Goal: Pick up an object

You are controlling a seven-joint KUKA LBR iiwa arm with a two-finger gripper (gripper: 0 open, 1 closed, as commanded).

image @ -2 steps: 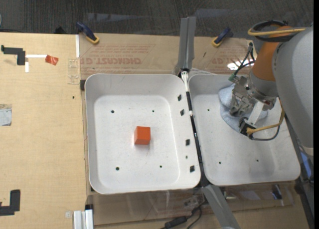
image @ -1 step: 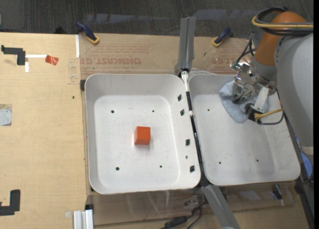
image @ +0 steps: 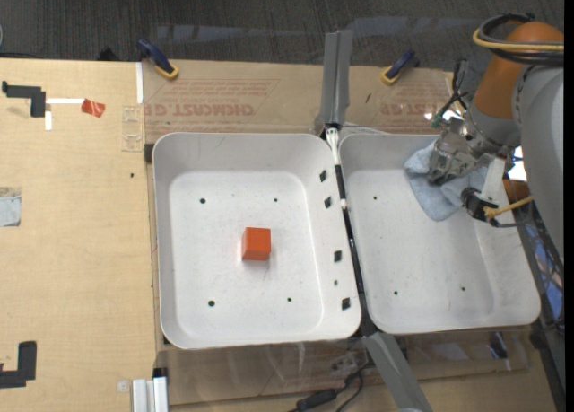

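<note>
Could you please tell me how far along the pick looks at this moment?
Done: the gripper has reached the right bin and is down at the pale cloth near its far edge. In hand: nothing that can be confirmed; a grasp on the cloth cannot be made out. Left: closing on it and lifting. The orange block sits untouched in the left bin.

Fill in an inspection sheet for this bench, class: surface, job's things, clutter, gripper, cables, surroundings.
Surface: two white bins side by side, left bin and right bin, on cardboard.
Job's things: orange block in the left bin; pale blue cloth at the right bin's far right corner.
Clutter: nothing seen.
Gripper: gripper down on the cloth.
Cables: cable beside the wrist.
Surroundings: clamps at the back; wooden board on the left.
</note>
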